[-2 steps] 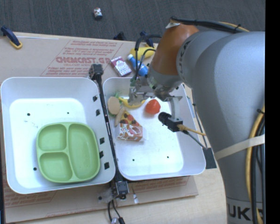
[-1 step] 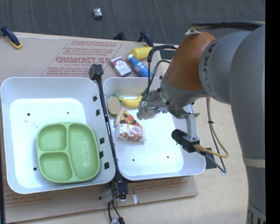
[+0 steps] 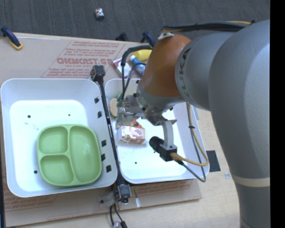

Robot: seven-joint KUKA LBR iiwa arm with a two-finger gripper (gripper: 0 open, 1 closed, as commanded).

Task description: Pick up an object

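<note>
Smooth grey arm's hand point(image 3: 129, 112) hangs over a crinkly red-and-white packet point(image 3: 132, 135) in the right bin point(image 3: 152, 171) (grip hidden, cannot tell). Glossy green divided plate point(image 3: 68, 154) at 9 o'clock.

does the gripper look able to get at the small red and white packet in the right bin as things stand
Probably yes. The gripper hangs just above the red and white packet in the right bin, with nothing lying over the packet; the bin's left wall sits close beside it, though.
</note>
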